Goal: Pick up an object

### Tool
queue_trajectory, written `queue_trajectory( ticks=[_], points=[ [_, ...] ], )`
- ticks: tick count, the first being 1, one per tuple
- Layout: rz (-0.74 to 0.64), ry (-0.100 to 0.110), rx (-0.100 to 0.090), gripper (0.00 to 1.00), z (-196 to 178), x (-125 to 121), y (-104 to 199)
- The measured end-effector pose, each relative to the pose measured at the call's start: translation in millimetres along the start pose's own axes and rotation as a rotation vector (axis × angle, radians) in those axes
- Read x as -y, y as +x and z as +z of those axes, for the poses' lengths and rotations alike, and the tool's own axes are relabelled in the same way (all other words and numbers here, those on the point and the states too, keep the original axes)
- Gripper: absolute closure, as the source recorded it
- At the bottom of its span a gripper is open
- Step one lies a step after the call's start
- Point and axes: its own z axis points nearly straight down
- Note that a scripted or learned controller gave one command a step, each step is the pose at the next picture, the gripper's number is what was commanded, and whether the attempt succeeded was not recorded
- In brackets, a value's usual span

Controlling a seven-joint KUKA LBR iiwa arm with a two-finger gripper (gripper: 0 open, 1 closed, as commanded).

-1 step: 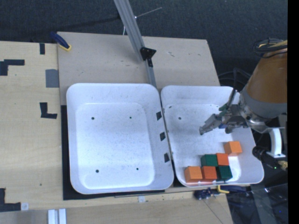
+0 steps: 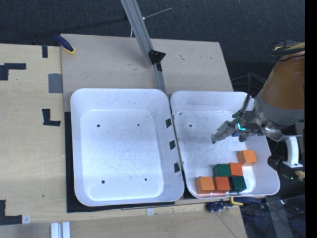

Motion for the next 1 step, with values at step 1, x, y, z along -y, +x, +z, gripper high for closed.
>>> queue_trajectory(
  ticks=[1],
  points=[
    [0.000, 0.005, 0.000, 0.00, 52.8, -7.8, 5.6]
  ],
)
